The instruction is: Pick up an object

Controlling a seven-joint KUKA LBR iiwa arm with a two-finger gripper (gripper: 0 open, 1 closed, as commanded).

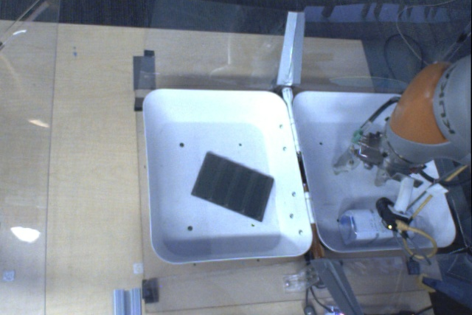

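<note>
A dark grey ribbed rectangular pad (pixel 233 186) lies flat and slightly turned in the middle of the left bin (pixel 169 114). A small pale blue-and-white object (pixel 357 226) lies near the front wall of the right bin (pixel 324 114). My gripper (pixel 352 156) hangs low over the middle of the right bin, behind the pale object and apart from it. I see nothing held in it. The arm's orange band (pixel 417 114) covers the right side of that bin.
A raised divider (pixel 298 158) separates the two bins. A clear upright panel (pixel 291 55) stands behind their junction. Pale wooden bench (pixel 74 158) spreads to the left of the bins.
</note>
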